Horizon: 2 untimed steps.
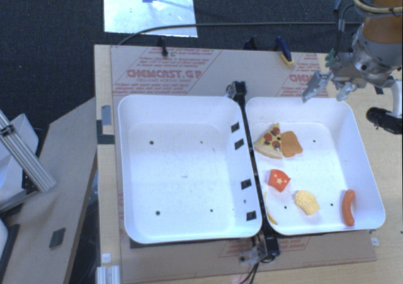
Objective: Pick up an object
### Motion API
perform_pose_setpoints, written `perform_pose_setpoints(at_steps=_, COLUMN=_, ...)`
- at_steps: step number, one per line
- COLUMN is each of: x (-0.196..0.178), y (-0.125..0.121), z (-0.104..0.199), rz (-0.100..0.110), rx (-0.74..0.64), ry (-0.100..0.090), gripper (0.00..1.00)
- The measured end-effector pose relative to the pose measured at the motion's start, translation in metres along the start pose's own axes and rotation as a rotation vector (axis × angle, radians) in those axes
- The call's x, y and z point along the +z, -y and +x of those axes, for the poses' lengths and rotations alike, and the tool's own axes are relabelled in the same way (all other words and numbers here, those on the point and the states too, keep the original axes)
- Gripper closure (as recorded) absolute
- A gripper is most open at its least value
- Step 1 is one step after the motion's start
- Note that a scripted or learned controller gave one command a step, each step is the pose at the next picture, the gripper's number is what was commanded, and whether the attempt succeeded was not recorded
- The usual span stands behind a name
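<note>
Hot dog [347, 207] at 5 o'clock in rt bin [362, 150], fries [306, 202] beside, pizza slice [278, 142] centre, tool [328, 88] fingers apart, 1 o'clock, holding nothing.

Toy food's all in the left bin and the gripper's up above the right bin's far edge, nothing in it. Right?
Not quite: the toy food, including the pizza slice, red piece and sausage, lies in the right bin, not the left bin, as the camera view shows. The rest stands: the gripper is above the right bin's far edge, with nothing between its fingers.
</note>
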State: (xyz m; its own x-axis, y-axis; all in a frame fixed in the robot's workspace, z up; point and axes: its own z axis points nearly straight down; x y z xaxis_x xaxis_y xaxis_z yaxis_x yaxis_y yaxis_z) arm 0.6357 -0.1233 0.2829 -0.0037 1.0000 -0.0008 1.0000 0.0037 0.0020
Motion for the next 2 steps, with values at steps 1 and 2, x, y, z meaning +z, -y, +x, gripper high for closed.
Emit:
perform_pose_setpoints(at_steps=1, x=0.155, y=0.002, z=-0.018, rz=0.015, rx=0.004, ry=-0.002, gripper=0.0)
perform_pose_setpoints(at_steps=2, x=0.201, y=-0.026, z=0.006, rz=0.002, rx=-0.003, ry=-0.002, gripper=0.0)
